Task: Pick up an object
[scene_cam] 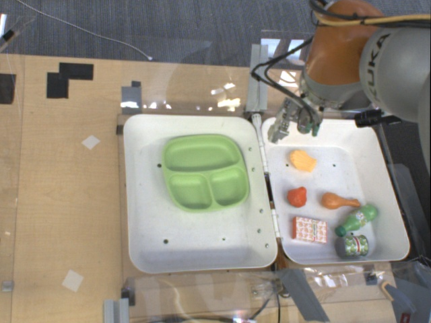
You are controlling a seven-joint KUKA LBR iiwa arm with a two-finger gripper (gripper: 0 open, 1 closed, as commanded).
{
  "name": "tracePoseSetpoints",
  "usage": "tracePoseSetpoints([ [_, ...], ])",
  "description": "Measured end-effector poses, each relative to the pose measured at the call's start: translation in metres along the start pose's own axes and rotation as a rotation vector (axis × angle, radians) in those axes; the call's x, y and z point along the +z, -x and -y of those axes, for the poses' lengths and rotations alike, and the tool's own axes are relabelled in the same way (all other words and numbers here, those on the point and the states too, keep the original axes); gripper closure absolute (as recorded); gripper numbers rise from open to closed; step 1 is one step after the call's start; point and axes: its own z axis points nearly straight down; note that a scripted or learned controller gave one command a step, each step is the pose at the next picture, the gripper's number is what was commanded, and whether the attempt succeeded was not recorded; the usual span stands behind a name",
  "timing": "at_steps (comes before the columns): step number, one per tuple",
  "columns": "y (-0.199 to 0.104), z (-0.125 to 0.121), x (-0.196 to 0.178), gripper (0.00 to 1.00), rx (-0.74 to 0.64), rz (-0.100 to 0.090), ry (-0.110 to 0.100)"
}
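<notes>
- Right now the gripper (294, 122) hangs over the far left corner of the right bin (390, 180), fingers parted and nothing between them.
- Nearest to it lies a yellow-orange lump of toy food (303, 161), just in front of the fingertips and well apart from the bin wall; I judge it the likeliest target.
- Further toward the near side sit a red tomato-like piece (297, 196), an orange drumstick-shaped piece (339, 201), a small red-and-white patterned box (309, 229), a green bottle (356, 221) and a can (353, 245), the last two touching or nearly so.
- The left bin (141, 200) holds a green divided tray (204, 171), which plays no part in this pick.
- To do this step well, the arm should centre the open fingers over the yellow piece before descending, so one finger lands on each side, not on top.
- The lump looks rounded and low, so a deep descent close to the bin floor would probably give a surer hold.
- Closing across its narrower width should lessen the chance of it squirting out sideways.
</notes>
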Motion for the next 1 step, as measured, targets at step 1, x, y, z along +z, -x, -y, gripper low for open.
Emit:
tracePoseSetpoints([
  [1, -0.0777, -0.0027, -0.0028, 1.00, 0.256, -0.010, -0.007],
])
